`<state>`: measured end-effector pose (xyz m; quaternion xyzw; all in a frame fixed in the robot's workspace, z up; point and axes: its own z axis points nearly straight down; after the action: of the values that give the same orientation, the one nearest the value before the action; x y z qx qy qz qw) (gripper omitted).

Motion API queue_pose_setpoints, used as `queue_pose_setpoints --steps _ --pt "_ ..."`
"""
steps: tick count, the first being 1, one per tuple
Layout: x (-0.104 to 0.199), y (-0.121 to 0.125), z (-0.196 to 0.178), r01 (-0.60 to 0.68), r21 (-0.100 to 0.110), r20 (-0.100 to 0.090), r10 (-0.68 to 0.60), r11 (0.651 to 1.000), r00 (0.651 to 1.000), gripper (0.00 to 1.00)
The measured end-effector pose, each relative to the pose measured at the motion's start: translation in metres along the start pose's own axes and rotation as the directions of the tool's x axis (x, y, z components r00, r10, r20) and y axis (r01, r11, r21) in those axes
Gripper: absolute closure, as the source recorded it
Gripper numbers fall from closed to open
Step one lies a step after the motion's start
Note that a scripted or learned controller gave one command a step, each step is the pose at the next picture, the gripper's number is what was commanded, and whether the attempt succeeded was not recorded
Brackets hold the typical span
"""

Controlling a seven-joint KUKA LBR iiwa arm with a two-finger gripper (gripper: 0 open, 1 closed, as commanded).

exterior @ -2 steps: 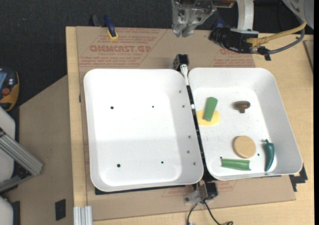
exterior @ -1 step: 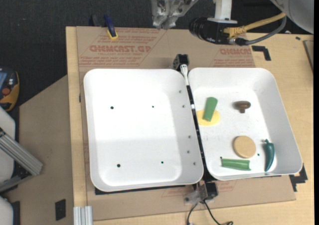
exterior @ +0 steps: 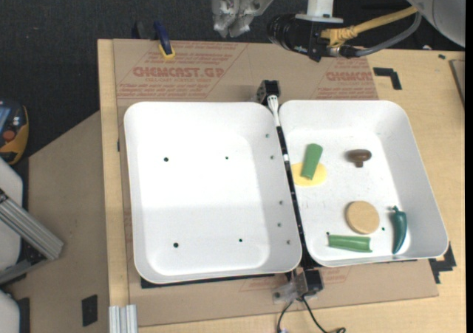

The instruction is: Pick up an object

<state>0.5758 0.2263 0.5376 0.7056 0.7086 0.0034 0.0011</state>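
White bins: two shallow trays are sitting side by side on a brown cardboard sheet (exterior: 222, 66); the left bin (exterior: 148, 132) is lying at nine o'clock of the right bin (exterior: 410, 147), their inner rims touching along a black hinge line.
Gripper: the gripper (exterior: 235, 14) is hanging at the twelve o'clock edge of the scene, above the dark floor beyond the cardboard, well apart from both bins; its pale fingers are pointing downward and standing close together, with nothing between them.
Green cylinder: a short green cylinder (exterior: 312, 161) is lying in the right bin toward its ten o'clock corner, tilted, its lower end resting over a yellow disc (exterior: 307, 174).
Brown piece: a small dark brown object (exterior: 359, 156) is sitting at about one o'clock in the right bin, apart from the cylinder.
Tan round: a flat tan disc (exterior: 362, 217) is lying toward six o'clock of the right bin.
Green stick: a green bar (exterior: 349, 243) is lying just beside the tan disc, at its seven o'clock.
Pepper: a dark green curved pepper shape (exterior: 399, 228) is leaning near the bin's wall at four o'clock.
Clamp: a blue and yellow clamp (exterior: 163, 41) is gripping the cardboard's far edge at eleven o'clock.
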Motion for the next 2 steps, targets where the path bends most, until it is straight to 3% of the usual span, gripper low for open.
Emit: queue_pose_setpoints --steps 1,2 --pt "-0.0008 0.0009 -0.0088 -0.002 0.0 0.001 0.002 1.0 1.0 1.0" --pt "-0.0008 0.0009 -0.0081 -0.002 0.001 0.002 0.002 1.0 1.0 0.0"
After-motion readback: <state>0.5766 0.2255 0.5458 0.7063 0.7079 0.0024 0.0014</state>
